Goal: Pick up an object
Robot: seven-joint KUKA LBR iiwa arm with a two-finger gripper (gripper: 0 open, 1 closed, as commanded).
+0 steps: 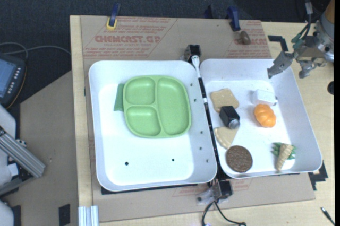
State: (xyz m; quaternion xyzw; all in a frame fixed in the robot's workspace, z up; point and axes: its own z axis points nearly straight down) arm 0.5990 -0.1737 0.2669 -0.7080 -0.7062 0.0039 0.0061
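Across the bench (159, 34), two shallow white bins sit side by side, the left bin (106, 156) and the right bin (303, 124). The left one carries a green divided plate (157, 105), the largest thing in either. The right bin holds all the small objects: a round brown patty (239, 158) near the front edge, two tan toast-like slices (223, 97) along its left wall, an orange fruit (264, 115) toward the middle, a black block (230, 116) between the slices, a white block (263, 96) just beyond the orange, and a small corn cob (283, 154) in the near right corner.

The gripper (293, 64) hangs at the far right corner of the right bin, above its rim, with its two fingers spread apart and nothing between them. No object has been picked up yet.

The nearest candidates, the white block and the orange fruit, lie toward the near left from the gripper, so the coming move would probably be a short reach inward and down. The orange is round, so no gripping axis matters much.
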